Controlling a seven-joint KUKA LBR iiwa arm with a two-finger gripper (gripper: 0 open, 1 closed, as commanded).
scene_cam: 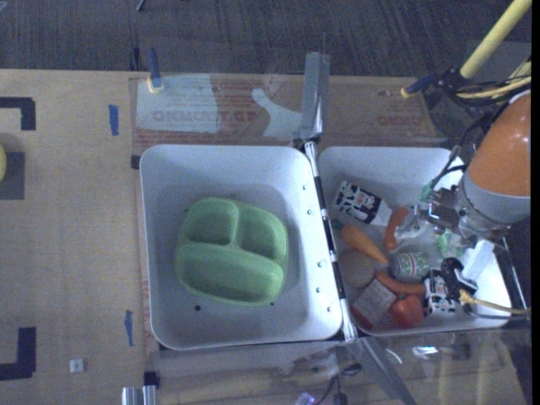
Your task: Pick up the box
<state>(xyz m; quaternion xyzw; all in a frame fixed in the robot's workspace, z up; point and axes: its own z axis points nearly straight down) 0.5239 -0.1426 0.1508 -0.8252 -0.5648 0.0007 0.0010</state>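
Cardboard-topped bench point(67, 251), dark carpet point(84, 15)

White bins point(160, 175), green tray point(232, 250), black-and-white cow-print box point(358, 202), orange carrot point(364, 243), red-brown packet point(372, 300), red pepper point(407, 310), green-label can point(411, 265), grey arm point(494, 201) with orange band.

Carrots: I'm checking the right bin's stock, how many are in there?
2. One carrot lies mid-bin, pointing up-left; a second carrot sits right of it by the gripper. More may be hidden under the arm.
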